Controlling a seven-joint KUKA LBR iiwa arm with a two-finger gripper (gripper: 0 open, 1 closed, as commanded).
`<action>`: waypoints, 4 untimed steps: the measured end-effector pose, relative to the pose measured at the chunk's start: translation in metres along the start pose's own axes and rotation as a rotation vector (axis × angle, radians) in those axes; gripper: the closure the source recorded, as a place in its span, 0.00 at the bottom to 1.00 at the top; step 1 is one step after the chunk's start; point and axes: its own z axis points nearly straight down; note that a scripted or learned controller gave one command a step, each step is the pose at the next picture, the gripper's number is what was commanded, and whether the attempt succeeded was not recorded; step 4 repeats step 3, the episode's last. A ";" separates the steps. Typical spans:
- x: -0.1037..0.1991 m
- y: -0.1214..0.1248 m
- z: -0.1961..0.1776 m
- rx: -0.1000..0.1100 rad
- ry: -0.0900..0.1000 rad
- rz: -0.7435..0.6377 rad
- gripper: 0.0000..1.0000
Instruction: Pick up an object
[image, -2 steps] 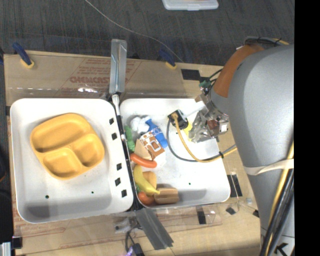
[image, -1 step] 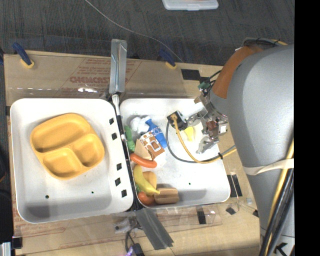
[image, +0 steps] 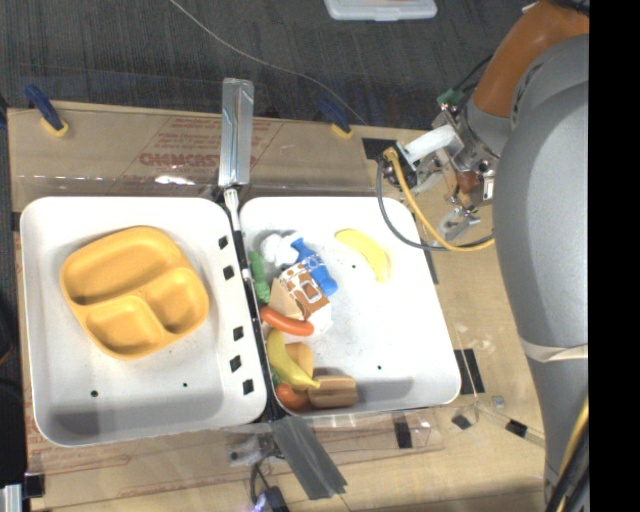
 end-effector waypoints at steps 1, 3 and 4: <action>0.000 -0.003 -0.005 0.004 -0.008 -0.009 1.00; -0.051 -0.018 0.135 0.007 -0.016 0.001 0.00; -0.051 -0.018 0.135 0.007 -0.016 0.001 0.00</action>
